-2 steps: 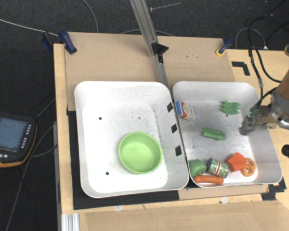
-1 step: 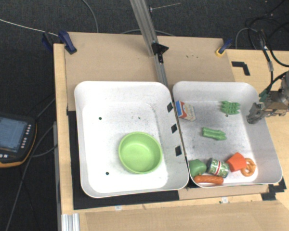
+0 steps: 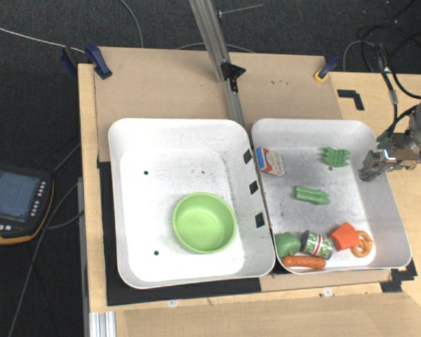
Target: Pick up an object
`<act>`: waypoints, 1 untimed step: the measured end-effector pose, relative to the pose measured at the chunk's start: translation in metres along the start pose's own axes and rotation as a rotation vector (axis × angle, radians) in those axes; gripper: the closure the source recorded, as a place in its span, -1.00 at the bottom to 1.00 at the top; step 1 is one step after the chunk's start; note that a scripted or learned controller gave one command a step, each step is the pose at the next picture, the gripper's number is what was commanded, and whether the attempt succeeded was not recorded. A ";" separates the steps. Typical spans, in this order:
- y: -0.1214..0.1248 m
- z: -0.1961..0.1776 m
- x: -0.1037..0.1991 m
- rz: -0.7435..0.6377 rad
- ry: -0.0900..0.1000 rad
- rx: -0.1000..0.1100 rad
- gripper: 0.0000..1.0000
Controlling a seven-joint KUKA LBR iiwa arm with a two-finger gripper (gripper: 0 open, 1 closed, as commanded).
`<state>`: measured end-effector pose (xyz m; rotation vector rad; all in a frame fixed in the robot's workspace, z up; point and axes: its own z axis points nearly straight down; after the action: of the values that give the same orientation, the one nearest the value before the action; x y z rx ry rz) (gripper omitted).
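Note:
My gripper (image 3: pixel 374 166) hangs at the right rim of the right bin (image 3: pixel 379 216), with nothing visibly in it. In that bin lie a ridged green toy (image 3: pixel 335 157) just left of the gripper, a green pickle-shaped piece (image 3: pixel 312 195) in the middle, and a small red and white carton (image 3: pixel 270 161) near the left wall. Along the front wall sit a round green piece (image 3: pixel 288 244), a small can (image 3: pixel 317 244), an orange and red toy (image 3: pixel 352 239) and a red sausage-shaped piece (image 3: pixel 304 262). A green bowl (image 3: pixel 204 222) stands in the left bin (image 3: pixel 137 153).
A metal pole (image 3: pixel 214 37) slants down from the top to the gap between the bins. Blue clamps (image 3: pixel 97 60) hold the bench's back corners. A handheld pendant (image 3: pixel 14 202) lies off the bench at the left. Cables run at the upper right.

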<state>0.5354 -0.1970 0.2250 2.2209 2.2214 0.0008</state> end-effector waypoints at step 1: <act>0.004 0.008 0.051 -0.004 0.001 0.000 1.00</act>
<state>0.5393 -0.1459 0.2172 2.2170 2.2267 0.0015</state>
